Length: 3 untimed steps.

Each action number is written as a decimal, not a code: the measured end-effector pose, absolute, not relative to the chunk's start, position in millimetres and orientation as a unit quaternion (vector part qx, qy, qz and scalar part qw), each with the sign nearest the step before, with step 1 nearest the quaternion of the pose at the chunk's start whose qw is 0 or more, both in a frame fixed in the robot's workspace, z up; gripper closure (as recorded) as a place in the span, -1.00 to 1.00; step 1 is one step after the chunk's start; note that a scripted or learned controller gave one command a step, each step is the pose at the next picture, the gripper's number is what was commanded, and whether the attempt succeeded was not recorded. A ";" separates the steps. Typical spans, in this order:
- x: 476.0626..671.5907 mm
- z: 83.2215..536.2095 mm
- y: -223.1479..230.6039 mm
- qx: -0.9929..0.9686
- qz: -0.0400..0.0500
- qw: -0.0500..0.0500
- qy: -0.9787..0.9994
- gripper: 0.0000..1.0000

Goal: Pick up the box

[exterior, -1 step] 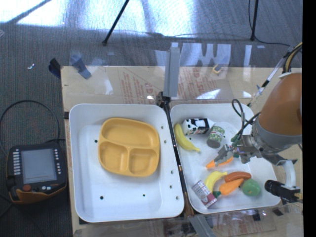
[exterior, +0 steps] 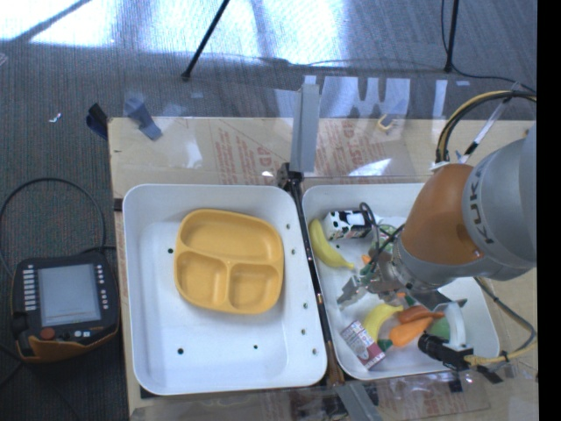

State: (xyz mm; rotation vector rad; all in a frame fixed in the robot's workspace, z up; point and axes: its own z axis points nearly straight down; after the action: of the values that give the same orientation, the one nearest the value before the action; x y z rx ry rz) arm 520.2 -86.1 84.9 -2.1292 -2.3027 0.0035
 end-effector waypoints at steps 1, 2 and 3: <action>636.2 85.0 -109.0 -0.743 0.002 0.002 -0.669 -1.00; 635.9 92.2 -107.8 -0.742 0.004 0.004 -0.671 1.00; 572.9 105.6 -147.2 -0.782 0.002 0.002 -0.623 1.00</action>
State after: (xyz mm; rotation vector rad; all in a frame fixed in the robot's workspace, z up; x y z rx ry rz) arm 572.9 -147.2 105.6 -2.4537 -1.9541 0.0054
